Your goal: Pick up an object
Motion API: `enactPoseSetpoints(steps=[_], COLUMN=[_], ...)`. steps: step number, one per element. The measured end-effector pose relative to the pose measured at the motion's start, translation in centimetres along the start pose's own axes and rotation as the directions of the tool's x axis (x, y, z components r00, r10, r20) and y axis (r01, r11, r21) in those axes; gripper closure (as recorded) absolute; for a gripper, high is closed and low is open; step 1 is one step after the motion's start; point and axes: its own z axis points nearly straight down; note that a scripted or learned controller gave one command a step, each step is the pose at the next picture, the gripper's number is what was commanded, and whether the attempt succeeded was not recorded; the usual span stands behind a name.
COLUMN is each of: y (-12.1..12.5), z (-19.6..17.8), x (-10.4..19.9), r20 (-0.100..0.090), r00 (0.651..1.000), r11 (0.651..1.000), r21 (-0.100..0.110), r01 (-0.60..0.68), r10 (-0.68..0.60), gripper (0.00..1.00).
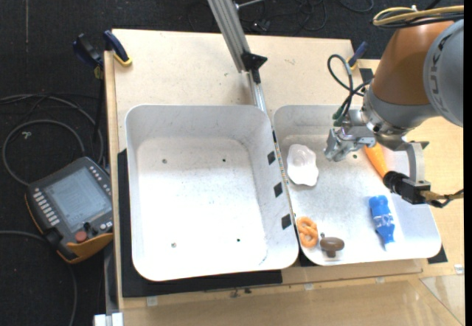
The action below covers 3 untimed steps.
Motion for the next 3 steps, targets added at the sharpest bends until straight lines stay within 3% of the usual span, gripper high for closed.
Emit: enactPoseSetpoints(steps=[2, 3], y=[-1.2, -2.2], z=[0.4, -1.6], x=[10.5, 16.0], r20=[0.000, 0.000], r00=[1.000, 1.000], r11=[1.000, 1.000], r21=[0.000, -0.003], r01=[0.001, 0.001], r10=[-0.001, -0.001], gripper=[1.00, 1.00])
